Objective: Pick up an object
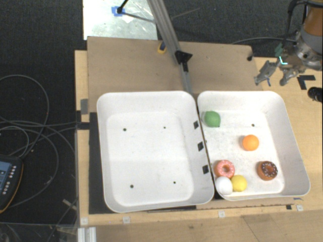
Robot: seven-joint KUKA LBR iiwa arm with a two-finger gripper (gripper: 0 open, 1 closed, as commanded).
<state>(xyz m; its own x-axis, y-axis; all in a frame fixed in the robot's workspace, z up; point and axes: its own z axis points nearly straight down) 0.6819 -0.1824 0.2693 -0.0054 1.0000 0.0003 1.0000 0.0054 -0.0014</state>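
Scanning from the left bin (146,150), the right bin (282,135) holds a green ball (212,119), pink doughnut (224,168), white ball (223,186), yellow ball (239,183), orange ball (250,142) and brown doughnut (267,170). The gripper (275,75) hangs beyond that bin's far rim, fingers spread and holding nothing. Crowded corner pieces risk a slipped grasp.

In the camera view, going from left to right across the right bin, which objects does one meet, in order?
Green ball → pink donut → orange ball → chocolate donut. The white and yellow balls are left out, since they overlap the pink donut in left-right position.
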